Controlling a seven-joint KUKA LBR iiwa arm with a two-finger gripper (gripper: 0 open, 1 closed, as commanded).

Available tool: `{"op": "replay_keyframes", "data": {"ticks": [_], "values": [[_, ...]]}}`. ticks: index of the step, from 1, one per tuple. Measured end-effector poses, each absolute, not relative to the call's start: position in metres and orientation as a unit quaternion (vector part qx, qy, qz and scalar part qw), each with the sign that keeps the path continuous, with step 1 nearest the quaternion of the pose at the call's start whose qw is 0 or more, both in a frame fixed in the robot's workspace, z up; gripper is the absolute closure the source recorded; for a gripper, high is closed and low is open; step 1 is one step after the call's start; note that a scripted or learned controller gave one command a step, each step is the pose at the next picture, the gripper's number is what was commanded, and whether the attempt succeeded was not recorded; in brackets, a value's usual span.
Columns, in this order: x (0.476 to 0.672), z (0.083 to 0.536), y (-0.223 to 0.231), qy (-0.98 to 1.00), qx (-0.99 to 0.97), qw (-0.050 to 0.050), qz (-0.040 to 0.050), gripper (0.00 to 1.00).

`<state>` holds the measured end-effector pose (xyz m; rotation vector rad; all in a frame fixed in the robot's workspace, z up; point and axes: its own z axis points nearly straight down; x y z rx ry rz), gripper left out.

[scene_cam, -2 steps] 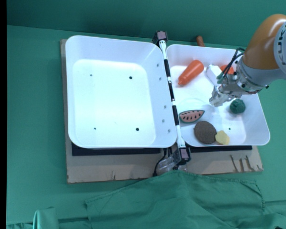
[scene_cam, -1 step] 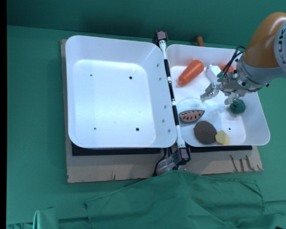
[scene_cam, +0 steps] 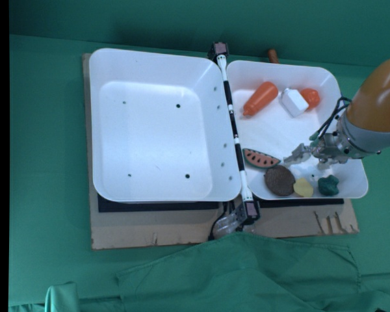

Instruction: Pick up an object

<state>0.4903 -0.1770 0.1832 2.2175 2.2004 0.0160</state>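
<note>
White bin (scene_cam: 341, 83), carrot (scene_cam: 260, 99) lying diagonal

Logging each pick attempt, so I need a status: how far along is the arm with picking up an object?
Done: the arm has reached into the right bin, with its hand low over the bin floor near the watermelon slice and brown piece. In hand: nothing visibly held. Left: grasping and lifting an item; the orange bottle, white block, yellow piece and green piece all lie in the bin.

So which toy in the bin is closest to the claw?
The brown oval toy. It lies just below the claw, closer than the watermelon slice, yellow piece or green piece.
</note>
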Motion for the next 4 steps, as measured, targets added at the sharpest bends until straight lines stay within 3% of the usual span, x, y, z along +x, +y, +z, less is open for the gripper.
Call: {"op": "replay_keyframes", "data": {"ticks": [1,2,3,4], "values": [[0.487,0.183,-0.158,0.705,0.709,0.012,0.0032,0.00],[0.529,0.183,-0.135,0.706,0.708,0.007,0.0016,0.00],[0.535,0.225,-0.151,0.706,0.708,0.003,0.0002,0.00],[0.561,0.229,-0.183,0.705,0.709,0.003,-0.0003,0.00]]}}
